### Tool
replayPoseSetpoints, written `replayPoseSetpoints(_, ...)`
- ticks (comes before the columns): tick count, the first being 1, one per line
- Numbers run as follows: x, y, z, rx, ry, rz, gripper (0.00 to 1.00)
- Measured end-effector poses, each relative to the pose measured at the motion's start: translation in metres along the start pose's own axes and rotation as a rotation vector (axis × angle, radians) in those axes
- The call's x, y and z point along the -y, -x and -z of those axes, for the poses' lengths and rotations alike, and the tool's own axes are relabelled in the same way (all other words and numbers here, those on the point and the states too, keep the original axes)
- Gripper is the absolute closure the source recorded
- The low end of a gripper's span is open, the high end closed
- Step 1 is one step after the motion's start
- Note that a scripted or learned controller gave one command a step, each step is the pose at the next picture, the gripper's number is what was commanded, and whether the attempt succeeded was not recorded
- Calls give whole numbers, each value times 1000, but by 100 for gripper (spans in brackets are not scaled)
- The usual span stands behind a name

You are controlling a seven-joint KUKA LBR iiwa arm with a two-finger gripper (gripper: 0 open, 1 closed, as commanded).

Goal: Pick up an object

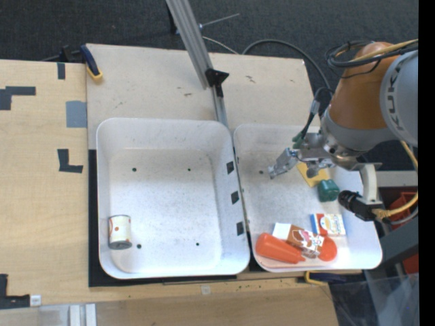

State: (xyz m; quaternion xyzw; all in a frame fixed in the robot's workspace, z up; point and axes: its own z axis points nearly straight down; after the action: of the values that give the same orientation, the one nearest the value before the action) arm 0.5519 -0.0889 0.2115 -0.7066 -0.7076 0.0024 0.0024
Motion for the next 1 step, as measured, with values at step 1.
replayPoseSetpoints(1, 10, 1, -59, 0, -2, -1, 0)
